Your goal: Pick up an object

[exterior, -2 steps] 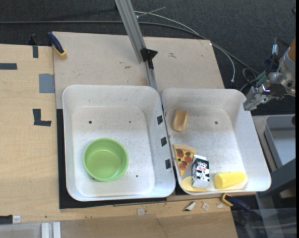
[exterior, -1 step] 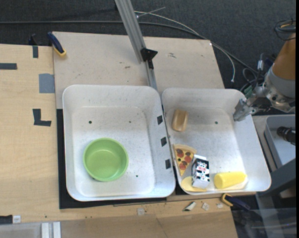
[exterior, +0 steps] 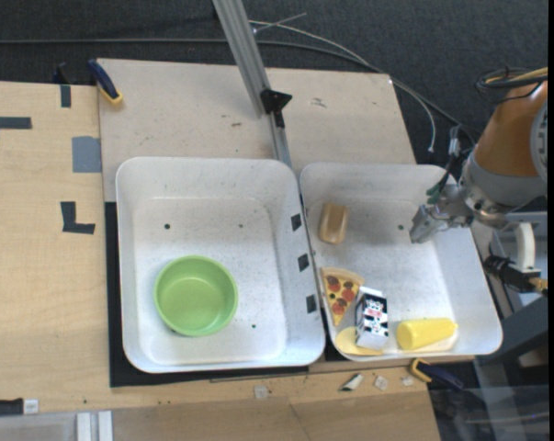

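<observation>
Camera view shows us the gripper hanging over the far right part of the right bin, and we cannot tell whether it is open or shut. Nothing sits beneath it.

The candidates lie in that bin. A small tan block, like a piece of bread or a sponge, rests by the bin's left wall, well apart from the rest. Along the near edge we see a toy pizza slice, flat and wedge-shaped, a small black-and-white carton touching it, and a yellow rounded piece just beside the carton.

We judge them all light. The tan block looks soft and matte, so we would pinch it across its narrow sides. The yellow piece looks smooth and may slip.

In the left bin sits a green plastic bowl, round and glossy, best taken by its rim.
</observation>
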### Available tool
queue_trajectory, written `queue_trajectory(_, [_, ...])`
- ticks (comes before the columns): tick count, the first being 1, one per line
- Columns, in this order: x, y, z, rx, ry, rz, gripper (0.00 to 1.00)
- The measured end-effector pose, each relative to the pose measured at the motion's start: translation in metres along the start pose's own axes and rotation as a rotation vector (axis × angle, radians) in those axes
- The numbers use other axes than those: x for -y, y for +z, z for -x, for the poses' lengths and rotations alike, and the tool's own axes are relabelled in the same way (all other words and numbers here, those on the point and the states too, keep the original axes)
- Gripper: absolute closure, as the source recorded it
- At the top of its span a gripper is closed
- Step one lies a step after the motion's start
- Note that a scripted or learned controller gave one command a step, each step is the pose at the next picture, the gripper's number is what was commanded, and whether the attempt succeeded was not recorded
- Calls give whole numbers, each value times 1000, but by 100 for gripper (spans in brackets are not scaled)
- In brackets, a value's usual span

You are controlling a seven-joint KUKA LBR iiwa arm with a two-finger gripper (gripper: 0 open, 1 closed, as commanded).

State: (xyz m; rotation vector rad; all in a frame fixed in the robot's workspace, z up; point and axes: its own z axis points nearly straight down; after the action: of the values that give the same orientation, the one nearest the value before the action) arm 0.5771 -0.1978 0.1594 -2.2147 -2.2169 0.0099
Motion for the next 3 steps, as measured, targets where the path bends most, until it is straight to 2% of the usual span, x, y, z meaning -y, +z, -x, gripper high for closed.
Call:
queue_trajectory(1, [8, 49, -4, 0, 0, 1, 0])
queue_trajectory(2, [7, 35, -4, 0, 0, 4, 100])
queue_trajectory(3, [9, -10, -11, 1, 0, 13, 100])
